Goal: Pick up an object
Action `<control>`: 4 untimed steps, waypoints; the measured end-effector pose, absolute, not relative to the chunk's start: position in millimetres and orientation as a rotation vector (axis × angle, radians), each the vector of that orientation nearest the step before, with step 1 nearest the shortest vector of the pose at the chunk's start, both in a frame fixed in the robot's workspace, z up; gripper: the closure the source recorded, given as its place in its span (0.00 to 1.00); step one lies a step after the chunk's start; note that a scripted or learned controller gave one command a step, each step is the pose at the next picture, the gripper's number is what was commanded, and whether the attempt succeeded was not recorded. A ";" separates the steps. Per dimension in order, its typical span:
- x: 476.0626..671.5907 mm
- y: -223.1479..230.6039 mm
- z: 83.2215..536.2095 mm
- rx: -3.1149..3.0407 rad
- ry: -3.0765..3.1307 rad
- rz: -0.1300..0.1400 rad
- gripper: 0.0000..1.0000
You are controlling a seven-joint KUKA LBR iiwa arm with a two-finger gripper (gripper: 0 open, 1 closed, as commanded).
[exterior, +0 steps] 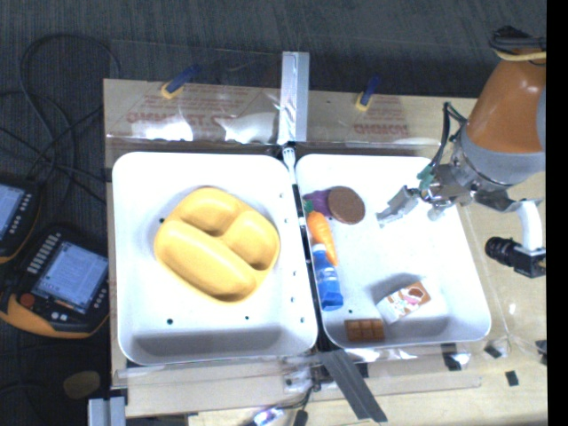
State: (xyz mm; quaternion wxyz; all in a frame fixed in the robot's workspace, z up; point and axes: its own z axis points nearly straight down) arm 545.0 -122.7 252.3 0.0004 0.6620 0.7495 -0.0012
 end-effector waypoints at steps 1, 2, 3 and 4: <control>627.1 -109.0 178.2 1.760 2.602 -0.004 0.00; 635.6 -160.3 158.7 1.767 2.595 -0.005 0.00; 635.6 -160.3 158.8 1.767 2.595 -0.005 0.00; 668.1 -118.5 112.9 1.475 2.772 -0.003 0.00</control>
